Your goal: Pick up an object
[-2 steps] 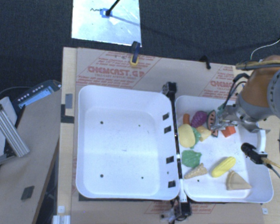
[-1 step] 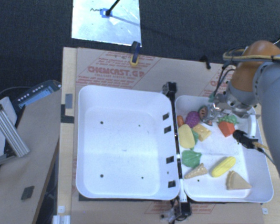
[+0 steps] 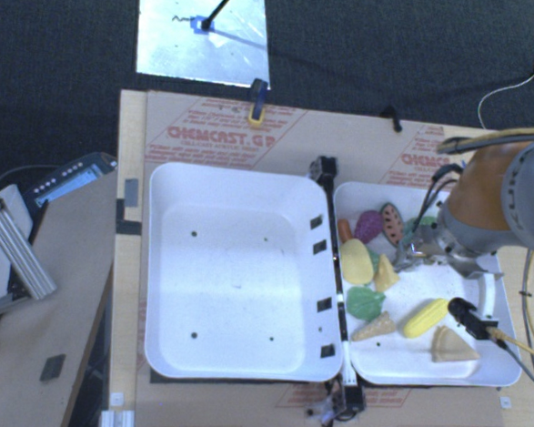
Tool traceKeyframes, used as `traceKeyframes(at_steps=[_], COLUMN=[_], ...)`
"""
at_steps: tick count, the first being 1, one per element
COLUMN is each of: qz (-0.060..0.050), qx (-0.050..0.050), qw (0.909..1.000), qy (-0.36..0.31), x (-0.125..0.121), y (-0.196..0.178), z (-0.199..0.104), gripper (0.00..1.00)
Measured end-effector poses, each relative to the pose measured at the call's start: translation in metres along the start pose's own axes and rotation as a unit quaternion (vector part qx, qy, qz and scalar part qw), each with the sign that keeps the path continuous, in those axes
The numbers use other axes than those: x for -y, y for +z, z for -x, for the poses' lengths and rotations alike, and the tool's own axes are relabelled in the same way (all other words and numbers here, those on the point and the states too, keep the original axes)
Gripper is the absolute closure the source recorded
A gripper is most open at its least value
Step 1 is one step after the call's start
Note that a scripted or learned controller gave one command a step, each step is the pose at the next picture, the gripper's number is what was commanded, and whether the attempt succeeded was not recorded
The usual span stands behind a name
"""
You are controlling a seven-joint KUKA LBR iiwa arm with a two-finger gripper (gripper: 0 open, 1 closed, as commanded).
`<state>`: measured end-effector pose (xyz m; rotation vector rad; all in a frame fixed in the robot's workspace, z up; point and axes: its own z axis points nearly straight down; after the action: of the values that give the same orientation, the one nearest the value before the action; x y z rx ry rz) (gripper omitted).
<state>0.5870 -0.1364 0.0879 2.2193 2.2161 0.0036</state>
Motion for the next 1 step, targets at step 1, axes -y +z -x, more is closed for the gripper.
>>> traceKeyframes(at_steps=[1], qz=[-0.003], qx=[-0.002], qw=[1.0], qy=[-0.004], x=[0.0186], y=[0.0037], z=[-0.0459], gripper=[1.0])
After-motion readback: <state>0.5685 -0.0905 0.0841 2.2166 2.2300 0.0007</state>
